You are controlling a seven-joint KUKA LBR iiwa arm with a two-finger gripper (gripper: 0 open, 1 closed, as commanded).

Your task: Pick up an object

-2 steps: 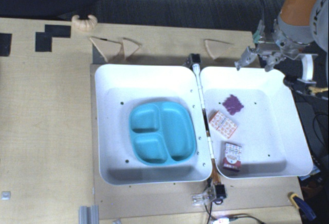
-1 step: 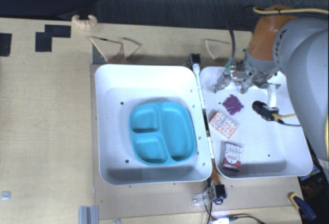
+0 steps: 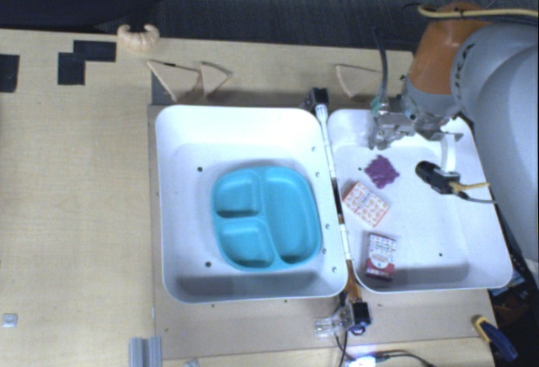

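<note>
You see the gripper (image 3: 381, 136) at the far end of the right bin (image 3: 438, 239), just beyond a purple piece (image 3: 383, 171), and from this angle you cannot tell how far it is open or whether it has hold of anything. Nearer you in that bin lie a patterned packet (image 3: 365, 204), just beside the purple piece, and a red-and-white box (image 3: 381, 255) by the near wall. The left bin (image 3: 173, 188) holds a blue divided tray (image 3: 265, 216).
</note>
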